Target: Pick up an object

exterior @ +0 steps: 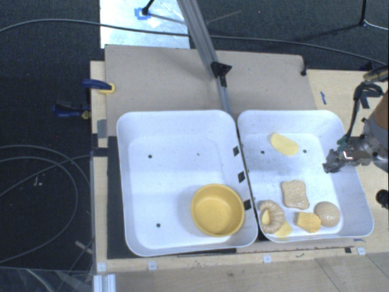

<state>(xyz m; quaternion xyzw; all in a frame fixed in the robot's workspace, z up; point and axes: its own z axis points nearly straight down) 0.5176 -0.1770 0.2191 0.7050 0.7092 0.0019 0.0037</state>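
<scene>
In the right bin [252, 126] lie several food items: a flat pale yellow piece [284, 144] near the back, a tan bread slice [295, 194] in the middle, a ring-shaped pastry [271, 213] at the front left, a yellow wedge [309, 222] and a round beige bun [327, 213] at the front right. My gripper [335, 161] hovers at the bin's right rim, to the right of the pale yellow piece and above the bun. Nothing shows in its grasp.
The left bin [152, 132] holds a yellow bowl [217, 209] at its front right corner. A grey pole [203, 35] slants down to the seam between the bins. Clamps [97, 87] sit at the bench's left edge.
</scene>
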